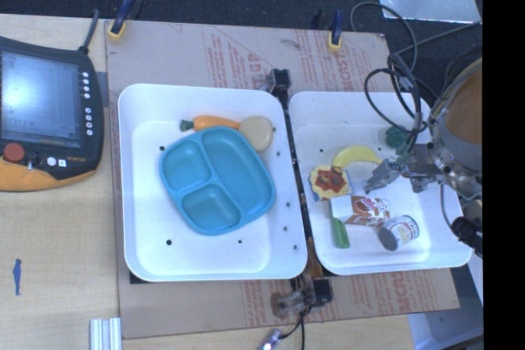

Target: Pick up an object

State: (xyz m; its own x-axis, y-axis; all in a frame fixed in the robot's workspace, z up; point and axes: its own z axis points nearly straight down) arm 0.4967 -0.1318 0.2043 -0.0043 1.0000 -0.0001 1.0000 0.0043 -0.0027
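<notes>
Over the right bin: gripper (384,176) hanging above the clutter, just right of the red-and-yellow packet (329,180)
Gripper state: metal fingers spread apart, nothing between them
Likely target: banana (358,155), lying just above and left of the gripper, touching the packet's upper corner; equally possible, the carton (367,209) just below the gripper
Risk, crowding: packet, banana and carton packed close beneath the gripper; one finger landing on a neighbour, pushing instead of pinching
Risk, slip: banana curved and smooth, prone to rolling out of a pinch; packet flat and thin, little to bite on
Risk, roll: small can (400,230), below and right of the gripper, lying on its side, round, ready to skid toward the bin wall
Risk, cables: black loops hanging right of the gripper, close to the wrist, a snag hazard
Green piece (340,234): short stick shape, below and left of the gripper, beside the carton
Teal lump (396,136): above the gripper, partly hidden by cable, shape unclear
Right bin (320,115): shallow white plastic, glossy, rounded corners
Far left of the gripper: blue plate (216,180), three compartments, smooth plastic, with carrot (215,123) and beige round piece (256,132) at its upper edge
</notes>
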